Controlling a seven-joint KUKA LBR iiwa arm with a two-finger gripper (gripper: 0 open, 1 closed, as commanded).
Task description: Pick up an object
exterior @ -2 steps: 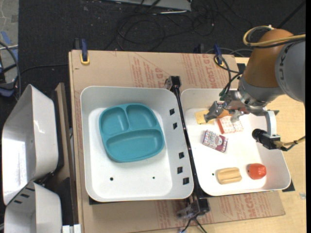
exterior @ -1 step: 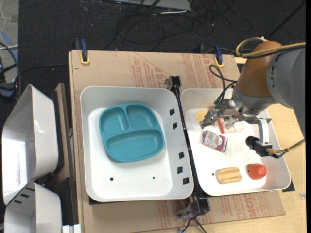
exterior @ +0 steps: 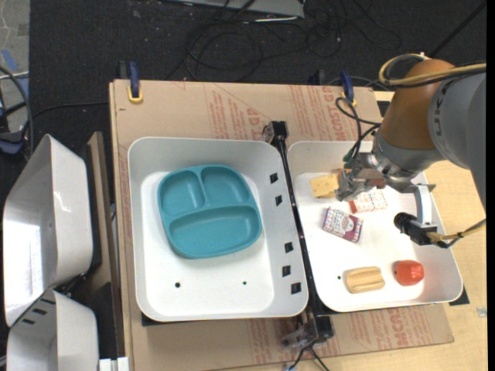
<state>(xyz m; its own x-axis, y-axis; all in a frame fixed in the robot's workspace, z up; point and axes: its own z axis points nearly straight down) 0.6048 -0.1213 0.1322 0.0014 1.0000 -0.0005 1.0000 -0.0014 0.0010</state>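
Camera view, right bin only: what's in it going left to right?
Yellow cheese-like piece → purple packet → hot dog bun → red-and-white packet → red tomato-like piece. The gripper sits above, between the cheese and the red-and-white packet.

A grey arm with an orange band reaches into the right bin [exterior: 445, 284], its gripper [exterior: 354, 185] low among a yellow wedge [exterior: 324, 185], a red-and-white packet [exterior: 370, 201] and a purple packet [exterior: 343, 224]. A teal divided plate [exterior: 209, 210] lies in the left bin [exterior: 147, 284].
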